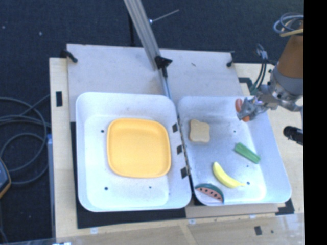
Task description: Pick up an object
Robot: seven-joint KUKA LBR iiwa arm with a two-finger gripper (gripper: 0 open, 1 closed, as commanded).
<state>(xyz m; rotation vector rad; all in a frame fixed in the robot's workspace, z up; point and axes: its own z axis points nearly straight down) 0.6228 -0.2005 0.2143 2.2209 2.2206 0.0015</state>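
Square, smooth yellow plastic plate [138, 147] flat in the left white bin [89, 106]. In the right white bin [271, 147]: pale, rough bread-shaped block [199, 131], shiny curved yellow banana [226, 176], green stick-shaped piece [247, 153], round watermelon slice [210, 193]. Metal gripper [249, 108] at the far right rim, pinching a small orange-red thing [240, 107].

Bright, even overhead light on slightly overexposed white bins [127, 102], soft faint shadows, mild overall blur.
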